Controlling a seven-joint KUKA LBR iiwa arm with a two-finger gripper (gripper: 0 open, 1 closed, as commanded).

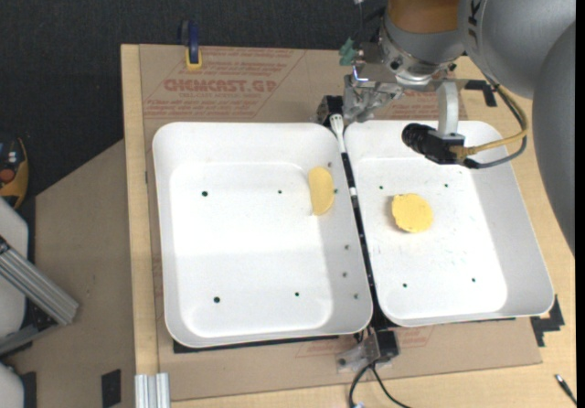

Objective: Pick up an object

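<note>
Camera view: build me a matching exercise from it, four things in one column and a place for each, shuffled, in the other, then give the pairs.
Things:
1. oval yellow flat piece
2. round yellow disc
3. blue clamp with a yellow base
4. two-finger gripper

Places:
A. in the right white bin
B. at the far left edge of the brown board
C. above the far end of the divide between the bins
D. against the right wall of the left white bin

Pairs: 1-D, 2-A, 3-B, 4-C
</note>
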